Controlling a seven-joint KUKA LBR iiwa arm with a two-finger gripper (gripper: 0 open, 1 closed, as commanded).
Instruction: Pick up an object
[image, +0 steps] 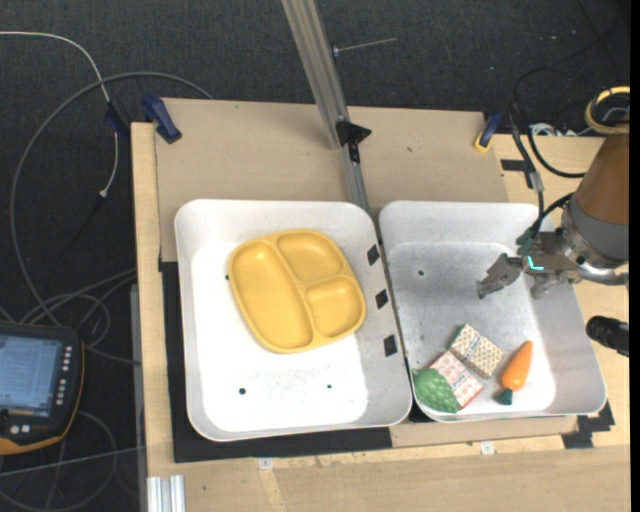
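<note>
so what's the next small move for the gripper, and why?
Probably shift toward the bin's near edge and descend over the toy carrot. The gripper hangs over bare floor of the right bin with nothing between its fingers; the carrot lies apart from the patterned blocks.

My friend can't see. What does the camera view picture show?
A grey robot arm's gripper hovers with open fingers over the right white bin, above an orange toy carrot, two small patterned boxes and a green toy near its front edge. The left white bin holds a yellow divided plastic plate.
</note>
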